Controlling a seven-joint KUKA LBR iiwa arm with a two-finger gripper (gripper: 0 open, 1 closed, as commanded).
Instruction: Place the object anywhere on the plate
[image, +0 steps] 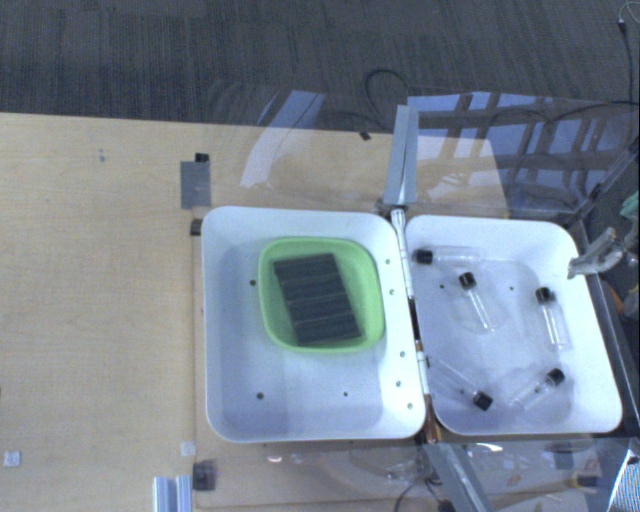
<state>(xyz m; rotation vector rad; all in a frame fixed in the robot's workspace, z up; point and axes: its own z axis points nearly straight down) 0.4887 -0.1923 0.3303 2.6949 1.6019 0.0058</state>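
Observation:
A square green plate (372, 300) with rounded corners sits in the upper middle of the left bin (230, 400). A dark grey ribbed rectangular block (317, 298) lies flat on the plate, slightly turned, with nothing touching it. At the far right edge, over the right bin's rim, a pale grey part of the gripper (598, 258) pokes into the view, well away from the plate and the block.
The right bin (500, 255) holds several clear vials with black caps, such as one vial (476, 301) near the middle and another vial (549, 318) on the right. A metal divider (400, 165) stands behind the seam between the bins. Bare wooden bench (90, 300) lies to the left.

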